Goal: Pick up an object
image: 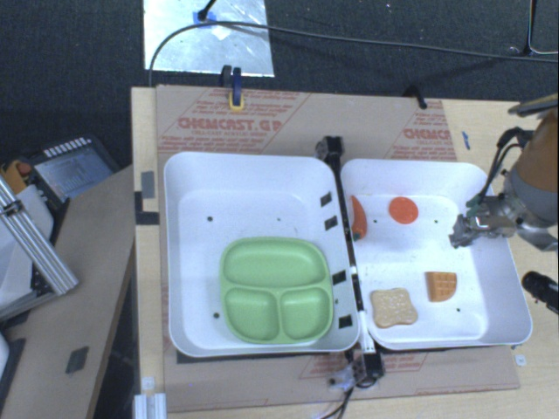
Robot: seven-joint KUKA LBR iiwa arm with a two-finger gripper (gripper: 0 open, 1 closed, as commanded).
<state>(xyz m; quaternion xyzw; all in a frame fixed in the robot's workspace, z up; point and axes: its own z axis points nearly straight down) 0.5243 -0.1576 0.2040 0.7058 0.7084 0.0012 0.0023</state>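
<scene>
Your gripper [461, 232] hangs over the right bin [502, 321]'s right side; its fingers look near together around nothing, though blur leaves doubt. The waffle piece [441, 285] lies just below it, cracker [393, 306] and orange disc [403, 209] farther left.

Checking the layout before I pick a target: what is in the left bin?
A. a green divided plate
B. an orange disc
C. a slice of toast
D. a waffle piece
A: the green divided plate lies in the left bin; the small food items lie in the right bin.
</scene>
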